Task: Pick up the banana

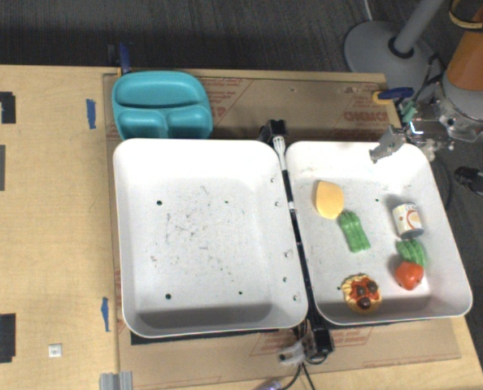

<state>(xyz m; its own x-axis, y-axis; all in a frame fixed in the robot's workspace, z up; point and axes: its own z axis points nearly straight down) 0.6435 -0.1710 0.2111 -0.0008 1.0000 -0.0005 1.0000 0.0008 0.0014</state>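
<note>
The banana (pixel 328 199) is a short yellow piece lying in the right bin (pixel 445 295), in its upper left part. My gripper (pixel 385 149) hangs over the far right corner of that bin, up and to the right of the banana and apart from it. Nothing shows between its tips. The grey arm with its orange band (pixel 472 59) comes in from the top right.
Also in the right bin are a green vegetable (pixel 354 231) just below the banana, a small can (pixel 406 219), a red strawberry (pixel 410 273) and a round pizza-like toy (pixel 361 292). The left bin (pixel 144 169) adjoins it. A teal tray (pixel 162 104) stands behind the left bin.
</note>
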